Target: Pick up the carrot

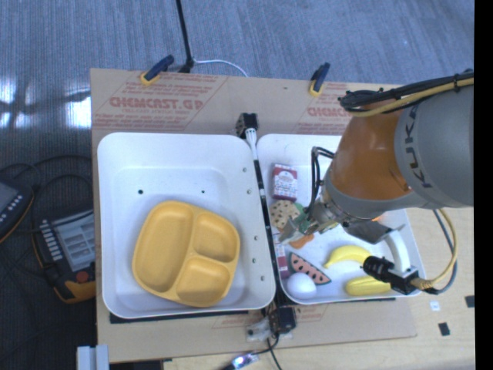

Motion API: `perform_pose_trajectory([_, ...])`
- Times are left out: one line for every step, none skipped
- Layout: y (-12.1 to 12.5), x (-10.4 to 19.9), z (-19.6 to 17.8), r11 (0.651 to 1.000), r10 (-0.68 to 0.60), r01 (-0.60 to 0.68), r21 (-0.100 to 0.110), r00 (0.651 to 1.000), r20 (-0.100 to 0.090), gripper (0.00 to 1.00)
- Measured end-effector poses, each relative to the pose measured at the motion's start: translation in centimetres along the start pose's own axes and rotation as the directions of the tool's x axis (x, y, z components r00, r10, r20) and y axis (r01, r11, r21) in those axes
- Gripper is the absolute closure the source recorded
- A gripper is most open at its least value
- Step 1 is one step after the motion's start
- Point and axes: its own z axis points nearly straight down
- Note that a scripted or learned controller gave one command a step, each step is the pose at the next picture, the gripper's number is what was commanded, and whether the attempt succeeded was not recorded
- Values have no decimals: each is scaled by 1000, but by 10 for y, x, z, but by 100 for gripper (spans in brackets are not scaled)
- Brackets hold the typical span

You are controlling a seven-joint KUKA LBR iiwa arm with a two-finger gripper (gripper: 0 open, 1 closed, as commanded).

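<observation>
I steer the gripper (314,220) low over the right bin (412,237), where the carrot (302,240) lies just below-left of it, long axis slanting toward the bin's left wall; grip state unclear.

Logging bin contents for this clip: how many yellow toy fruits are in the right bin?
2. A banana lies mid-bin, and a lemon-like piece sits near the front rim of the right bin. The arm covers part of the bin, so more may be hidden.
</observation>
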Motion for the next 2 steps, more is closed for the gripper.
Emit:
perform_pose_trajectory([14, 44, 4, 910, -414, 414, 9, 910, -6, 100])
perform_pose_trajectory([9, 13, 20, 836, -548, 548, -25, 836, -19, 100])
